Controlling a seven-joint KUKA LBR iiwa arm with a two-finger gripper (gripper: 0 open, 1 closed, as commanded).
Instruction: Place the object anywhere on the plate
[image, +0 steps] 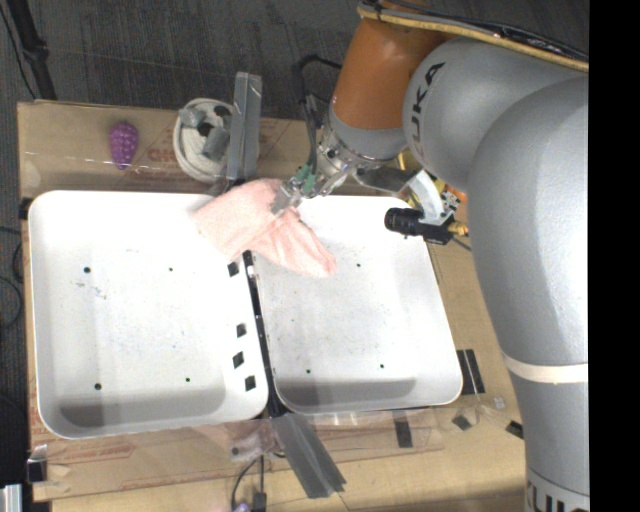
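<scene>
Nearest the lens, bulking in from the right: the grey arm (520, 200), orange band above the wrist.

Then from the left: left bin (60, 300), white and shallow. Behind it on the bench, a small purple lump (123, 143), well apart from everything else. Next along, a round white object (200, 135) just beyond the bin's far rim; cannot tell whether that is the plate. Over the divider between the bins, the pink cloth (265, 235), bunched, spilling towards both sides. At its upper edge, the gripper (290, 197), clamped on the cloth. Last, the right bin (400, 330).

Looks like the carry step: cloth gripped, not yet set down. Calls next for moving the cloth left and back over the round white object, if that is the target, lowering until the fabric rests there, then letting go.
</scene>
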